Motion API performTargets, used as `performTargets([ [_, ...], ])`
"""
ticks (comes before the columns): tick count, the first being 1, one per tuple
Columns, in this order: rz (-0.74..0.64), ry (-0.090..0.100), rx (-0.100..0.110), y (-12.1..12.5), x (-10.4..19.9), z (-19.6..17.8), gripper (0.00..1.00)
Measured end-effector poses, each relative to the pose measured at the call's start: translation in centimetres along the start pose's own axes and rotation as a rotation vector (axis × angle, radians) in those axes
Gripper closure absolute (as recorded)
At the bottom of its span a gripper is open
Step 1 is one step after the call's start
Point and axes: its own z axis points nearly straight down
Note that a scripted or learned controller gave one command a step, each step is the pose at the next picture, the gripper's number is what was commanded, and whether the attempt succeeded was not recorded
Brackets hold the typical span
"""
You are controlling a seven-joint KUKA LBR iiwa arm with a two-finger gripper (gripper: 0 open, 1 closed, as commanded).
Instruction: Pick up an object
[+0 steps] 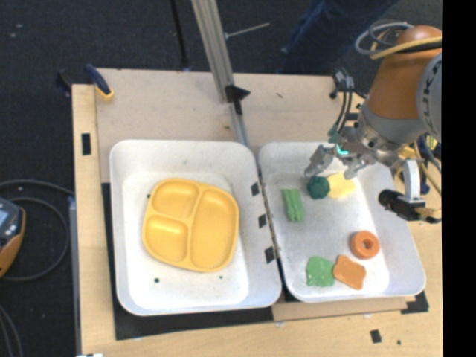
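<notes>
Spread jaws [332, 168] hover over six toys in the right bin [394, 274]; one yellow tray [191, 224] left.

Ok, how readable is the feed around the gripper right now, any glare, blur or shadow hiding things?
Camera view: even, soft lighting, no hard glare on the right bin. The gripper looks slightly soft, hovering at the dark green ball and yellow piece, its finger state unreadable. The dark surrounding floor loses detail.
</notes>
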Motion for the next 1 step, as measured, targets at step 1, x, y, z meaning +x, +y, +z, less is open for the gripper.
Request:
performTargets([
  [1,0.000,0.000,0.000,0.00,0.00,-0.01,0.00],
])
